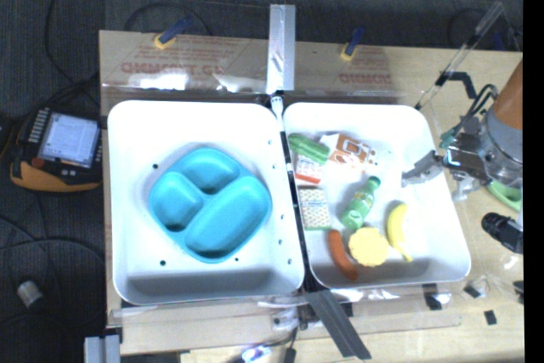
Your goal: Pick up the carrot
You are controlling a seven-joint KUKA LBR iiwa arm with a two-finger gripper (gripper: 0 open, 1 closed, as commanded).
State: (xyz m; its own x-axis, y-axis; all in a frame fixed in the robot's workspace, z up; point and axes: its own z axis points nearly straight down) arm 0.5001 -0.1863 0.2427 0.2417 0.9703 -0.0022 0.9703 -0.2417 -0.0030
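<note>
The carrot (341, 253) is seen at the right bin's (442, 208) near edge, beside a yellow disc (369, 246). The gripper (422, 171) is positioned over the bin's right rim; whether its fingers are apart cannot be told.

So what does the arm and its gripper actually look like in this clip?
At the frame's right edge, the arm shows an orange band above a grey metallic wrist. The gripper is silvery grey with thin fingers. Dark cables loop beside the wrist.
</note>
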